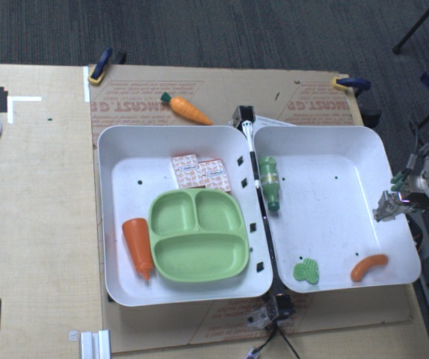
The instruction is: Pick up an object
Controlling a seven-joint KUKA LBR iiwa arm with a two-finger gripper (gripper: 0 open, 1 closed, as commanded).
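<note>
In the right bin (326, 200), a green bottle (268, 184) lies along the left wall. A green leafy toy (306, 271) and an orange sausage (368, 267) rest near the front wall. My gripper (391, 205) hangs over the right rim of this bin, above and behind the sausage, and I see nothing held in it. The left bin (117, 200) holds a green divided plate (198, 235), an orange cone-shaped bottle (137, 247) to the plate's left, and a red-and-white packet (198, 170) behind the plate.
A toy carrot (187, 108) lies on the cardboard behind the left bin. Clamps (100, 65) hold the cardboard at its back corners. A bracket (244, 116) joins the bins at the back, and cables (270, 320) run at the front.
</note>
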